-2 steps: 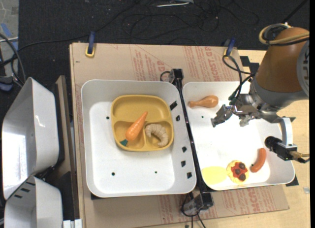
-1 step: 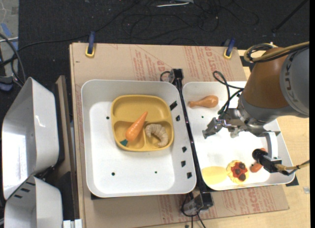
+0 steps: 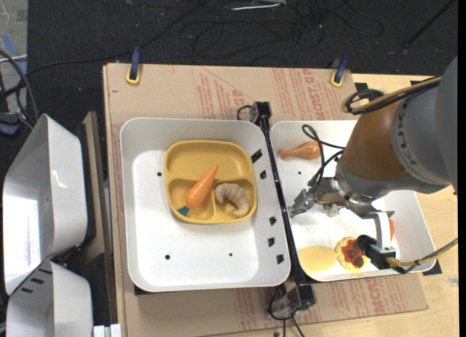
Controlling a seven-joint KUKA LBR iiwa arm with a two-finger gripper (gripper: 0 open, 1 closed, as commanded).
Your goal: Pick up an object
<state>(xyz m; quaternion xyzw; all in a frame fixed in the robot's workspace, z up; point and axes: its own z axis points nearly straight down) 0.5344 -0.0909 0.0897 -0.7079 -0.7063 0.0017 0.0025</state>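
Your pincer (image 3: 298, 206) sits low in the right shallow white bin (image 3: 415, 219), close beside its left wall and pointing toward that wall. You cannot tell from here whether it is open or closed, and no object shows in its hold. Two candidates lie apart from it, on opposite sides. The tan plastic drumstick-shaped toy (image 3: 300, 151) lies toward the bin's far edge, its long axis across the view, thin end leftward. The pale yellow flat round piece (image 3: 317, 258) lies toward the near edge, just beside a small red and yellow toy (image 3: 351, 252). Either one, I judge, calls for a shift along the wall before you descend. Further out, the left shallow white bin (image 3: 145, 255) holds a yellow divided plastic plate (image 3: 175, 157) carrying an orange toy carrot (image 3: 202, 186) and a beige curled toy (image 3: 233, 197). Both bins rest on the brown cardboard-covered surface (image 3: 218, 88).
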